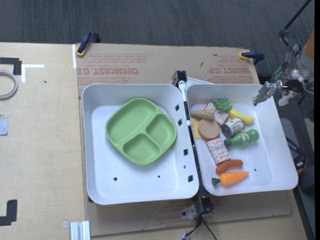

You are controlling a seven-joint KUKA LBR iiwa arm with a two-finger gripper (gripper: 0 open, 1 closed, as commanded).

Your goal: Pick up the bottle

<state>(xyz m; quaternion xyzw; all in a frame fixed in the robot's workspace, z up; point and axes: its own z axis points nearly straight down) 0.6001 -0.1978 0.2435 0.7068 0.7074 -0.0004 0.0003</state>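
The bottle (243,137) is green with a white and yellow label. It lies on its side in the right bin (280,149), amid the toy food, its cap pointing left. My gripper (274,96) hangs over the bin's upper right corner, up and to the right of the bottle and well apart from it. Its fingers stand open with nothing between them.
Around the bottle lie a small can (231,128), a yellow banana (241,116), a green vegetable (221,104), a round cookie (209,130), a snack packet (218,150), a sausage (229,166) and a carrot (233,178). The left bin (100,179) holds a green divided plate (141,130).
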